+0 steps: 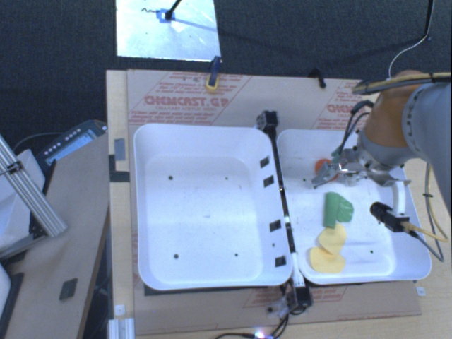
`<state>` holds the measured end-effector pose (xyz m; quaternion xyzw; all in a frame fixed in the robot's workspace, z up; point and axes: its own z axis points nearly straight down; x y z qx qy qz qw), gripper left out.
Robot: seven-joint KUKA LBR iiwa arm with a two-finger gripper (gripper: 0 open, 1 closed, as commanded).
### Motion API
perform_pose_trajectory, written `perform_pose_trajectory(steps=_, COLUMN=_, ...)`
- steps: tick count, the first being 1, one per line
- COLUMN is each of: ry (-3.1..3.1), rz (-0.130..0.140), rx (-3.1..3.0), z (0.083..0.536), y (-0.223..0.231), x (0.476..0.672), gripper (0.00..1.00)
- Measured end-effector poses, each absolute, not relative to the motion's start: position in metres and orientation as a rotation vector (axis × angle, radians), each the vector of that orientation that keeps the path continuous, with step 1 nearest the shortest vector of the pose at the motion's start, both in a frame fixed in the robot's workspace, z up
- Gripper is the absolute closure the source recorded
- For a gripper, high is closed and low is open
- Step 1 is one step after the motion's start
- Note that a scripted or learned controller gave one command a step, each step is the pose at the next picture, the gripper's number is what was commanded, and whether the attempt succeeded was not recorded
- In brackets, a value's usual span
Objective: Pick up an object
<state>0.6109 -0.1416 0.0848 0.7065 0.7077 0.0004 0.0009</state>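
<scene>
The right bin (409, 260) holds several small things. A green block (337, 209) lies near its middle, with two yellow pieces (332, 239) (327, 261) in front of it toward the near wall. A small orange-red object (321, 165) lies at the far left of this bin. My gripper (332, 174) hangs low over the far part of the right bin, just right of the orange-red object and just behind the green block. Nothing can be seen held in it.
The left bin (148, 210) stands beside the right one, with a black clipped divider (277, 189) between them. The grey arm with its orange band (388, 122) comes in from the right. A black fitting with a cable (388, 216) lies over the right bin's right side.
</scene>
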Motion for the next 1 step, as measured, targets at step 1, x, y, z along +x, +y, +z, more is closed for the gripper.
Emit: perform_pose_trajectory(steps=1, ry=2.223, rz=0.006, rx=2.212, z=0.0857, y=-0.1412, x=0.6518, gripper=0.00)
